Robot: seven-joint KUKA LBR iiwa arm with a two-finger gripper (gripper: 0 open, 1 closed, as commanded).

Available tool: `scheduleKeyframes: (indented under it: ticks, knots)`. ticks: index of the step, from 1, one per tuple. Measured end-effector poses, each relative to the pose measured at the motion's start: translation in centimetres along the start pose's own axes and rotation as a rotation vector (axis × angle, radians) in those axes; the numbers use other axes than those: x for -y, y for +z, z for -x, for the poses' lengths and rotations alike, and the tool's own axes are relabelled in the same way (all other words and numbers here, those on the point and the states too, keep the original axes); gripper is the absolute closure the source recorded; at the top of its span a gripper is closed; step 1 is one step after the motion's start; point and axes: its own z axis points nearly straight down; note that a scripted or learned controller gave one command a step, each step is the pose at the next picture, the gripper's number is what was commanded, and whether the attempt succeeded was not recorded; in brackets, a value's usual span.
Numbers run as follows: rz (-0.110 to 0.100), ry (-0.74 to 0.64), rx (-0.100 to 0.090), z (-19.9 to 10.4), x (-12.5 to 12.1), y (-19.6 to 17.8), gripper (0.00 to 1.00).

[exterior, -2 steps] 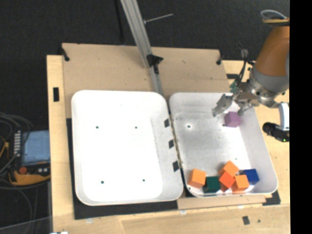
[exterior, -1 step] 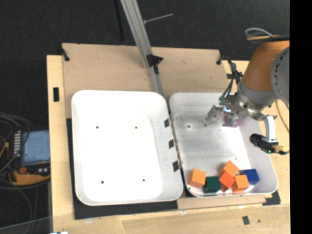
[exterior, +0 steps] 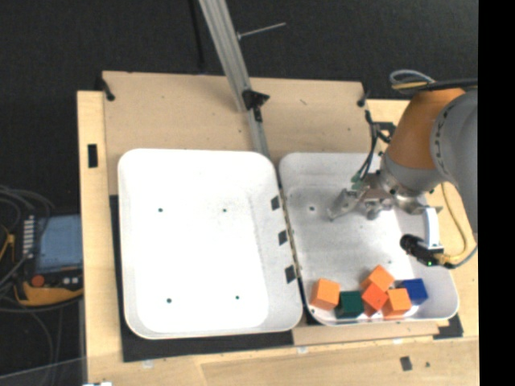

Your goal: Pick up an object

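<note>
1. My tool [exterior: 348, 205] hovers over bare floor of the right bin [exterior: 322, 175]; can't tell its state.
2. Blocks [exterior: 372, 293] sit clustered at the near wall, well apart.
3. Risk: tight packing blocks entry, I grab nothing.

Both white bins [exterior: 201, 240] are seen to be of smooth plastic with a faint sheen, and small dark specks mark the floor of the left one. The bench [exterior: 233, 95] beneath them looks like pale, matt wood or board. Behind the bins, a slanted rail [exterior: 229, 47] appears to be of bare, ribbed metal. In the near corner of the right bin [exterior: 322, 191], the blocks [exterior: 370, 294] look matt, perhaps foam or painted wood. The gripper [exterior: 348, 203] above that bin is of dull grey metal.
</note>
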Motion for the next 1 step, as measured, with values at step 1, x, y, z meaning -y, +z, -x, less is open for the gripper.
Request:
scheduleKeyframes:
  ticks: [1]
  knots:
    - [0.01,0.003,-0.001,0.02,-0.27,-1.53,1.0]
